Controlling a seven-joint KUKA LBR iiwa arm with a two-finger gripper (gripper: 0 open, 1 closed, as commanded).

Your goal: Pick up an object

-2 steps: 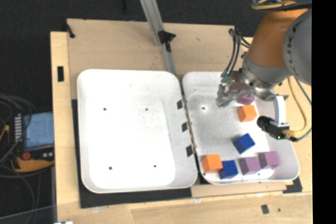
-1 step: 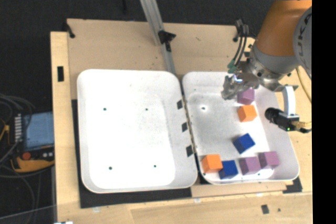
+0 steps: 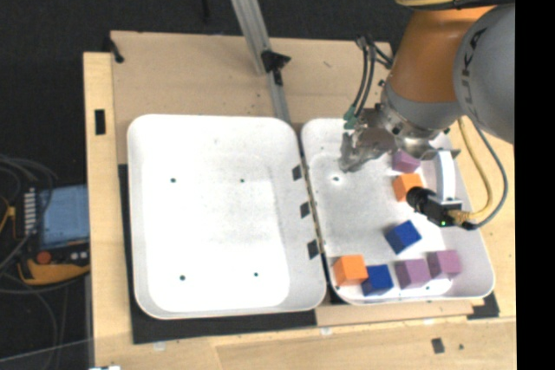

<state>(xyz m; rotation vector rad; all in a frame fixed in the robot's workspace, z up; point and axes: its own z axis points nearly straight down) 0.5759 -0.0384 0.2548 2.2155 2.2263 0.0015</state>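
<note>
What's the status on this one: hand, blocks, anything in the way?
Hand low over right bin, nothing seen between fingers. Blocks loose in that bin: blue block mid-bin, orange block at near edge. Nothing blocking the blocks.

You can see small blocks lying in the right bin (image 3: 473,290). An orange block (image 3: 350,269), a blue block (image 3: 377,279) and two purple blocks (image 3: 412,272) sit along the near wall. Another blue block (image 3: 403,236) lies tilted above them.

Counted on the bench: two white bins (image 3: 212,217) (image 3: 347,195), two orange blocks (image 3: 351,269) (image 3: 405,185), two blue blocks (image 3: 402,236) (image 3: 378,279), three purple blocks (image 3: 412,273) (image 3: 447,262) (image 3: 405,161).
</note>
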